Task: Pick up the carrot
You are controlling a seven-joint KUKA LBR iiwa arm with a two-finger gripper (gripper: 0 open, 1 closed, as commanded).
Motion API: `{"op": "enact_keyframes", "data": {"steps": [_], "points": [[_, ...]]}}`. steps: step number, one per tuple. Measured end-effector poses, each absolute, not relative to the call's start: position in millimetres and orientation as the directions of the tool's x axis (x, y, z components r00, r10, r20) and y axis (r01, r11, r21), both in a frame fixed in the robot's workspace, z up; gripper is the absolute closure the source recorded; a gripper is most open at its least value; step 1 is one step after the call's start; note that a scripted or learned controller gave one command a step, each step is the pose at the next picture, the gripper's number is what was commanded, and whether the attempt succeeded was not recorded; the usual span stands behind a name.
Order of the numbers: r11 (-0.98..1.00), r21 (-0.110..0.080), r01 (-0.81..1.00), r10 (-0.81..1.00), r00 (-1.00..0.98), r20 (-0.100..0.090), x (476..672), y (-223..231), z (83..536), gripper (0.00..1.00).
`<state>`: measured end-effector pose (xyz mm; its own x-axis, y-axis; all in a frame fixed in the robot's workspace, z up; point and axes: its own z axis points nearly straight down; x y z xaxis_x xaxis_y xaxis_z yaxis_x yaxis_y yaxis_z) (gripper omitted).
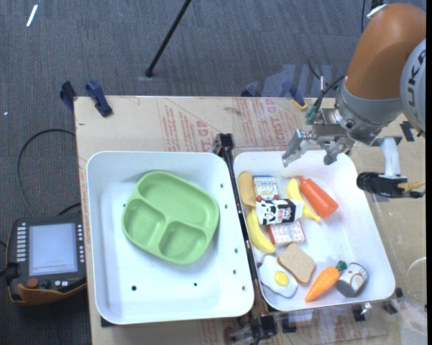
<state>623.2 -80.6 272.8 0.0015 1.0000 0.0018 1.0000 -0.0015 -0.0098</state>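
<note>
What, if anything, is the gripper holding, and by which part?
Nothing. The gripper hangs open above the right bin's far edge, with nothing between its fingers; the carrot lies in that bin's near corner.

carrot point(322, 284) orange, green top | plate point(171, 217) light green | bins point(108, 264) white

The two-finger metal claw point(313, 149) hangs over the far rim of the right-hand shallow white bin point(377, 236), with bare bin floor just below it and down the bin's right side. Well toward the near edge from the claw, the small orange carrot with a green top point(322, 282) lies hemmed in, the silver-grey rounded can point(352, 279) touching or nearly touching its leafy end and the brown bread slice point(297, 262) just beside its left. Between claw and carrot stand the fat orange-red cylinder point(319, 197), yellow bananas point(257, 228) and black-and-white milk carton point(276, 211).
</note>
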Motion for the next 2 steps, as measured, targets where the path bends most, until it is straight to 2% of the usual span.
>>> {"op": "enact_keyframes", "data": {"steps": [1,2], "points": [[0.142,-0.023,0.990,0.990,-0.142,0.008,584.2,-144,116,0.00],[0.381,-0.001,0.924,0.924,-0.381,0.005,502.6,-181,90,0.00]]}}
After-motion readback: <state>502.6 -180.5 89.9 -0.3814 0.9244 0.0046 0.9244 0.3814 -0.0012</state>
